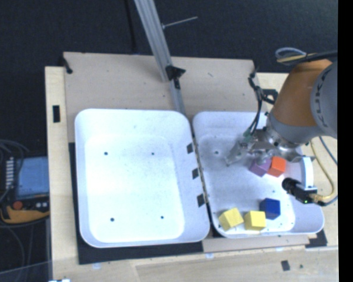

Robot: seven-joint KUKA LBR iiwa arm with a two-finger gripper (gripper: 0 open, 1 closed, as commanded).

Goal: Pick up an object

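Two glossy white plastic bins (135,175) sit on a matt, wood-like bench (112,81).

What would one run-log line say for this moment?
arm: over right white bin | gripper: low, beside purple block and orange block | near edge: two yellow blocks, blue block | pick: not confirmed

We see the grey arm (317,107) reach in from the right, its orange band (297,96) above the wrist. It bends downward, and the hand (242,151) hangs low, pointing left; its metal fingers blur together.
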